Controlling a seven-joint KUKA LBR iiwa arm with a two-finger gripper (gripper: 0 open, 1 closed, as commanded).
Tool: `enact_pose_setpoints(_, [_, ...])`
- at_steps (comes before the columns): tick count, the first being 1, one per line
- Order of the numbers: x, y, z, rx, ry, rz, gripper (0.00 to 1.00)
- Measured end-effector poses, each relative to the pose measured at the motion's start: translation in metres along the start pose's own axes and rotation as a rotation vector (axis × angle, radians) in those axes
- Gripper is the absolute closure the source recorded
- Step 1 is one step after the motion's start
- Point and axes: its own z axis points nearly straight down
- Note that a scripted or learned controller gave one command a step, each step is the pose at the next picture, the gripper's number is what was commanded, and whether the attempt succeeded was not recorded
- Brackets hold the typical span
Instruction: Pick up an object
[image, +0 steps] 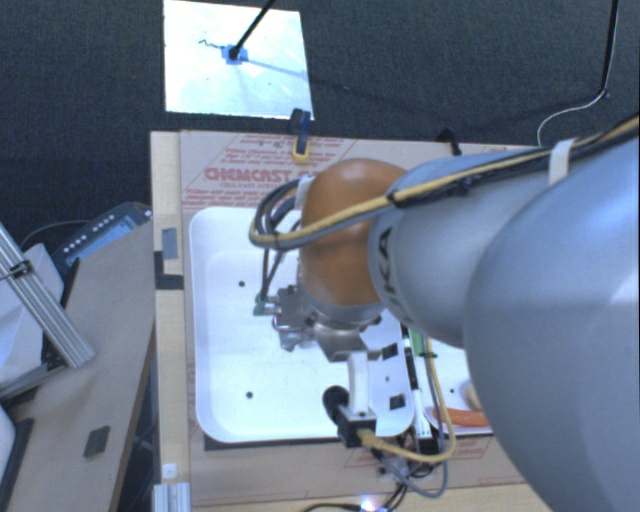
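My grey arm with its orange band reaches in from the right and covers much of the bench. The gripper hangs low over the middle of the left white bin, close to its floor, and the wrist hides most of it. No object shows at the gripper. Two small dark dots mark the bin's floor. A strip of an orange-red object peeks out from under the arm at the lower right, where the right bin lies hidden.
The bins rest on a cardboard sheet with red print. A yellow and blue clamp stands at its far edge. A grey keypad device and an aluminium rail lie to the left of the bench.
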Motion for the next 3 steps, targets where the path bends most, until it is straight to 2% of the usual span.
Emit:
enact_pose_setpoints(1, [0.02,0.002,-0.129,-0.021,0.011,-0.008,1.0])
enact_pose_setpoints(2, [0.029,0.054,-0.322,-0.028,0.011,-0.007,1.0])
enact_pose_setpoints(3, [0.034,0.027,-0.194,0.004,0.0,-0.003,1.0])
